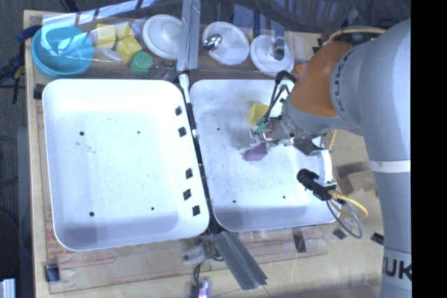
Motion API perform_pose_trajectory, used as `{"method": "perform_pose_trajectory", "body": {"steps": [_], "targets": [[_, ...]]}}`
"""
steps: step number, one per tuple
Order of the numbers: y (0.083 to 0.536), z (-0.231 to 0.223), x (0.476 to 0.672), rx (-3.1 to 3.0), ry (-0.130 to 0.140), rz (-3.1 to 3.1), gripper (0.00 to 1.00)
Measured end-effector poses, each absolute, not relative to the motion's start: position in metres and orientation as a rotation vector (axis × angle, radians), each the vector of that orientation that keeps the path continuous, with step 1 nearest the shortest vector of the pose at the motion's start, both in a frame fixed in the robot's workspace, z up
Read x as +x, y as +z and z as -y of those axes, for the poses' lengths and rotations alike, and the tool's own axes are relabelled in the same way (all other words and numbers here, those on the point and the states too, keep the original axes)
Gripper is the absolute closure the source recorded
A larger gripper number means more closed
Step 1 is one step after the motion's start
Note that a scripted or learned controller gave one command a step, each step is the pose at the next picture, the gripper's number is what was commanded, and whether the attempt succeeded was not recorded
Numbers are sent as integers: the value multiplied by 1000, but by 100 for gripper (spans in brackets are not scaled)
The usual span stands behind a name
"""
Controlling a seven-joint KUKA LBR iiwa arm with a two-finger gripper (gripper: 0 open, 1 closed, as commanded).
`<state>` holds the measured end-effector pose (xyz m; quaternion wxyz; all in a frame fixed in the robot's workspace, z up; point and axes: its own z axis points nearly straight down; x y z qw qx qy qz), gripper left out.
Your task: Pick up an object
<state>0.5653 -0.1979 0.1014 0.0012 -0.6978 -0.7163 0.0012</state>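
In the right white bin (230, 209), the small purple block (254, 153) lies just below and left of the end effector (266, 134), almost under its tip, and how far this is open I cannot tell.

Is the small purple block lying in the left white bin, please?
No, the small purple block lies in the right white bin, just below the gripper and near a yellow block.
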Motion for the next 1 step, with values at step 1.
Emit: {"method": "perform_pose_trajectory", "body": {"steps": [1], "targets": [[239, 131, 588, -2314, 0, 2123, 100]]}}
